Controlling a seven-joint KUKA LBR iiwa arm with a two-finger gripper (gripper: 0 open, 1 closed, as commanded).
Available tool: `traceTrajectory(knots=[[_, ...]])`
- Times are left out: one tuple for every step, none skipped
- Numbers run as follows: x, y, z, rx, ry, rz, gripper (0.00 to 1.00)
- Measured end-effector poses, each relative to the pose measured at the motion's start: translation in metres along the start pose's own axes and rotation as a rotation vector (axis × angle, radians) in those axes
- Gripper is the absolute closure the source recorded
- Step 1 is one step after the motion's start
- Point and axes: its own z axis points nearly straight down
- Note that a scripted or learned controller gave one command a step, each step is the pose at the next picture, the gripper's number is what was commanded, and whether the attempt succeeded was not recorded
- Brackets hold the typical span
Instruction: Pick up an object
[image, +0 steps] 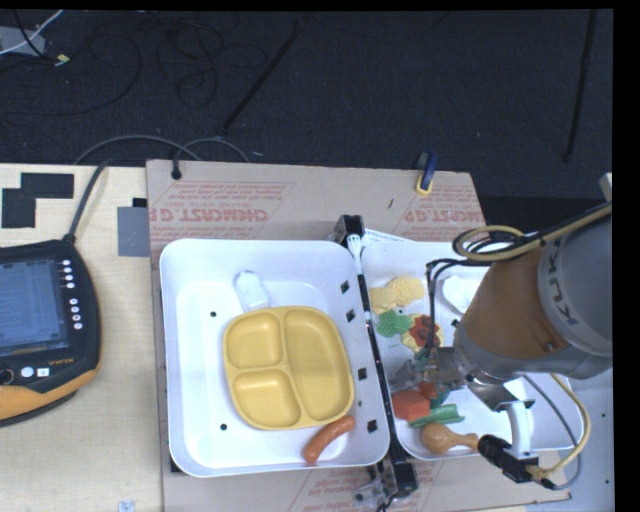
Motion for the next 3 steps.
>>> traceTrajectory(knots=[[-0.005,0.003,-0.011,-0.002,-0.003,0.008,1.0],[-0.001,-0.003,0.004,0.014,0.004,0.002,1.0],[0.062,0.066,-0.102,0.002,0.007,-0.008,1.0]])
